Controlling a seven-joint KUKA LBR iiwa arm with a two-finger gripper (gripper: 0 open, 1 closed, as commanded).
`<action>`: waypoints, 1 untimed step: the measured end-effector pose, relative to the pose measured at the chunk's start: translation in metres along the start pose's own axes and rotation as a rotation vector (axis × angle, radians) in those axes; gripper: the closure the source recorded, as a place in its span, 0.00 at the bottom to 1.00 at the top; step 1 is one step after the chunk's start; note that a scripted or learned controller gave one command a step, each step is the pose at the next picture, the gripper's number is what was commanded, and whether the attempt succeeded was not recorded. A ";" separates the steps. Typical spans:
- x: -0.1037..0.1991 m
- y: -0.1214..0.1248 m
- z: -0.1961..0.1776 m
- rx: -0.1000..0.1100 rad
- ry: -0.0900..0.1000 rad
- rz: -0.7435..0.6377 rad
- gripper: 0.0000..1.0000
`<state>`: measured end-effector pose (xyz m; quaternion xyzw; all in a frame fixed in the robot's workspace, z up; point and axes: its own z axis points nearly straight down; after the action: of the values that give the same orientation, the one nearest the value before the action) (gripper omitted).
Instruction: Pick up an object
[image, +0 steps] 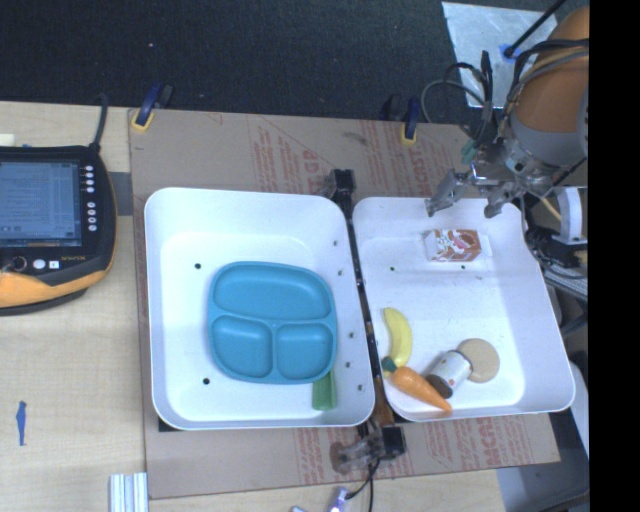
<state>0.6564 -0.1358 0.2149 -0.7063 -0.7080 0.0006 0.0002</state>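
Objects for picking lay scattered in the right bin (540, 300), loose and well apart for the most part, as though tipped in so that each could be reached on its own. Nearest the gripper (466, 203) was a small flat packet (453, 245) with red and white print, glossy like a wrapper, lying in the upper middle of that bin just below the fingers. The gripper hung over the bin's upper edge with its two fingers spread apart and nothing between them, so it looked poised to descend on the packet, though that was only a judgement. Toward the lower left of the bin a yellow banana (398, 335), smooth and curved, touched an orange carrot (420, 387) of tapering shape; just beside them lay a small cylindrical can (449, 371) on its side and a round tan disc (479, 359). The left bin (175, 260) held a blue divided plate (271, 322) of matte plastic and a green block (324, 392) against its lower wall.
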 end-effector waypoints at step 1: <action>-0.042 0.000 0.004 0.000 -0.001 0.000 0.00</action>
<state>0.6562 -0.1779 0.2111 -0.7064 -0.7078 0.0007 -0.0002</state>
